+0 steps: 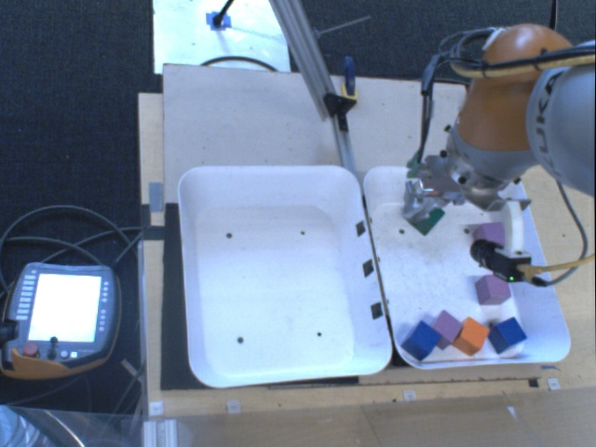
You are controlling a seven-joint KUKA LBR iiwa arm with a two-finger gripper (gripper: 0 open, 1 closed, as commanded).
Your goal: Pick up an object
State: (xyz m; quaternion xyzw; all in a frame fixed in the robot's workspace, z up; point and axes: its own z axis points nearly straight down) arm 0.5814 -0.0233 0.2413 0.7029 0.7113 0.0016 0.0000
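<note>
- seen from above at a slant: bench (251,110) w/ two shallow white bins side by side.
- landmark for all places here: the right bin (391,277), white, holding every loose object.
- left bin (270,277) touching the right bin's left wall; black clips along the shared edge.
- grey arm (559,119) w/ orange band reaching over the right bin's far right corner.
- gripper (424,210) low over the right bin's far left part, near its back wall.
- green block (429,220) at the fingertips, dark green, tilted; looks pinched btwn the fingers, narrow gap, though contact w/ the bin floor can't be judged.
- purple block (491,290) towards the right bin's right wall, about mid-depth.
- another purple piece (488,233) further back along the same right side, partly hidden behind a white strip and a black fitting w/ a green light.
- row along the right bin's near wall, left to right: blue cube (422,339), lilac cube (448,326), orange cube (472,335), second blue cube (507,334); first three touching or nearly so, last just beside.
- teach pendant (58,319) w/ bright screen well off to the left of both bins, cables looped around.
- slanted metal pole (303,40) beyond the right bin's back wall, clamped at the bench.
</note>
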